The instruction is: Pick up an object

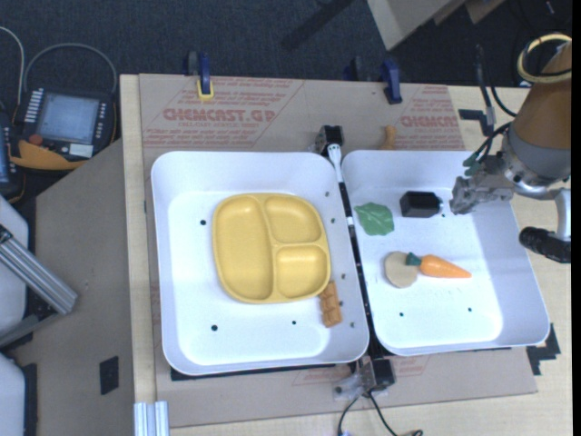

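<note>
None of the pick is done yet, by my reading: all four candidates lie loose in the right bin (508, 271). Taking the small black block (419, 204) as landmark, the pincer (461, 194) hovers just right of it with nothing between its fingers; how far they stand apart I cannot tell. The green piece (373, 218) lies just left of the block, the toy carrot (442, 266) and beige disc (398, 270) below it. Closing in, gripping and lifting remain.
</note>
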### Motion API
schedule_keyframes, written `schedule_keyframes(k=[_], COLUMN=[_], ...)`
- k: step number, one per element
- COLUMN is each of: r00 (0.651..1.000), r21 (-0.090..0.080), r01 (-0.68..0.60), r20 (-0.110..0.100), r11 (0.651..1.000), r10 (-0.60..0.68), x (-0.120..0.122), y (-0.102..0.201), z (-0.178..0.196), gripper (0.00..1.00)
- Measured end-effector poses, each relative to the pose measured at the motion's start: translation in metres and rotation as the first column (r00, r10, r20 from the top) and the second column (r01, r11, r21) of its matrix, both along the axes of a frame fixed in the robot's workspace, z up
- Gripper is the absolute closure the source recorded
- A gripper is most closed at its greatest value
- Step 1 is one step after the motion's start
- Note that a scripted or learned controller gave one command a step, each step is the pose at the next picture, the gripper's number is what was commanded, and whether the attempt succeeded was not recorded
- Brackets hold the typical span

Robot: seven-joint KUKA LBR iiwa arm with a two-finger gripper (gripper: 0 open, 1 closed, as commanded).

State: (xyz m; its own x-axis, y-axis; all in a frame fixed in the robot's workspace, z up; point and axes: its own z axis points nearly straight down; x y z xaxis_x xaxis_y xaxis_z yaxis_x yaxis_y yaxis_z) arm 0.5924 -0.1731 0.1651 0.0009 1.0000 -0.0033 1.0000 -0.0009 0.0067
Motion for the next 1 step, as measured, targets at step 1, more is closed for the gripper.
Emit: schedule_keyframes(k=[1], r00=[1.0], r21=[0.0], r01=[-0.002], r20=[0.0], r11=[1.0], r10=[0.002], x=[0.0013], y=[-0.0003], z=[0.0535], gripper=[1.0])
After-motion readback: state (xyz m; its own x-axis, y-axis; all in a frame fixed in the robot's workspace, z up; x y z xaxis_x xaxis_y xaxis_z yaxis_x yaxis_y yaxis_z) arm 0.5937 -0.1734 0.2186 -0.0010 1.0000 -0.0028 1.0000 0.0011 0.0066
